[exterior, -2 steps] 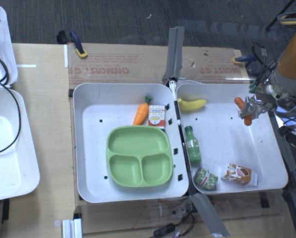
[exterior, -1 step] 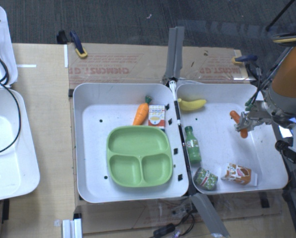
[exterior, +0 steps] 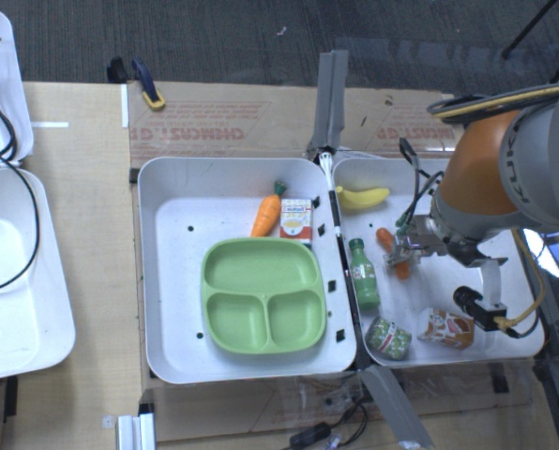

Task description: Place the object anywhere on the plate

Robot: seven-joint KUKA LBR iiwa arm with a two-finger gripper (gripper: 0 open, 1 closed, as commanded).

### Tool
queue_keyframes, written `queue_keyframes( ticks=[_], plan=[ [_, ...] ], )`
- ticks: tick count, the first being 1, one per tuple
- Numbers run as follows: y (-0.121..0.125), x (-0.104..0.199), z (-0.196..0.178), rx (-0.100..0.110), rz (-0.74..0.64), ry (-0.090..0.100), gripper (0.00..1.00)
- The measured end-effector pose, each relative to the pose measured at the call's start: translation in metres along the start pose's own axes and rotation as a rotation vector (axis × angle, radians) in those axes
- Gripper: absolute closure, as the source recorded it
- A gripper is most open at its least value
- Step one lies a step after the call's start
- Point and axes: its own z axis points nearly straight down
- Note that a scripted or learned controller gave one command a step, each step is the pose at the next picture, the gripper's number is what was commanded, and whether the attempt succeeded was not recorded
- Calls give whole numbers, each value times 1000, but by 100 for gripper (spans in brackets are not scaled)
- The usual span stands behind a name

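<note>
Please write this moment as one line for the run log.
gripper: over small orange item, right bin | grasp: cannot tell | green plate: left bin, nothing on it

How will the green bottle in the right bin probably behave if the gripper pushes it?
The green bottle lies on its side, and its round body would probably roll. It rests close to the bin wall, which may stop it. Its surface looks smooth, so possibly slippery.

A robotics lab is indicated by 2 shallow white plastic bins [exterior: 158, 279] on a cardboard-covered bench [exterior: 223, 120] and loose black cables [exterior: 7, 139].
</note>
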Motion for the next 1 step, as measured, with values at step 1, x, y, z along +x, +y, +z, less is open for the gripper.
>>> queue_keyframes(
  ticks=[1],
  plan=[
    [17,19,-101,-1,-41,-1,100]
  ],
)
